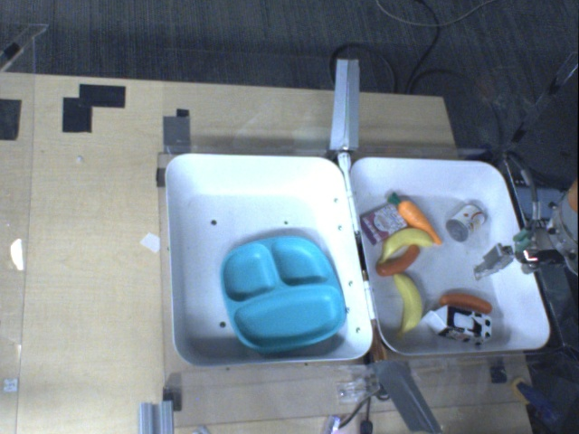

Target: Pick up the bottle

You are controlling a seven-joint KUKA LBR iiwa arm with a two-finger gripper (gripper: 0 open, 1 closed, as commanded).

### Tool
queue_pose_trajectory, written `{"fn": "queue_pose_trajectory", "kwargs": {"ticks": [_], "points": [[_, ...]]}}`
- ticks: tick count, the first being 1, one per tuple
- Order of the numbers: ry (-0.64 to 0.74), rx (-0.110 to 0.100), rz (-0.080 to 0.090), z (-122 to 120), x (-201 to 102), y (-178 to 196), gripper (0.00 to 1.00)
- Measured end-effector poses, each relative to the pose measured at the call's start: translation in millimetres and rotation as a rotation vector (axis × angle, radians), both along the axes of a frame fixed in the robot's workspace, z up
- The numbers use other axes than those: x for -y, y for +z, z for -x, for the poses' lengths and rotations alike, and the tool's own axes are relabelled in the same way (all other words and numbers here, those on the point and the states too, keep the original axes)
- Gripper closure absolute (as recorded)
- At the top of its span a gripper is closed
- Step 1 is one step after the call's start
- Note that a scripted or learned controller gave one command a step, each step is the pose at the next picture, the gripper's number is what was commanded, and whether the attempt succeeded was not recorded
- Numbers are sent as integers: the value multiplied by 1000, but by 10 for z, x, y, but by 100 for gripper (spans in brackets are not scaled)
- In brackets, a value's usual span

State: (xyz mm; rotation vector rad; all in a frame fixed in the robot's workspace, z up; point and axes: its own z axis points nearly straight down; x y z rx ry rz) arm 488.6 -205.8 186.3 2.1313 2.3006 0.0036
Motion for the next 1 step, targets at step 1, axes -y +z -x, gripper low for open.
{"fn": "queue_pose_trajectory", "kwargs": {"ticks": [1], "points": [[23,2,1,-4,4,362,0]]}}
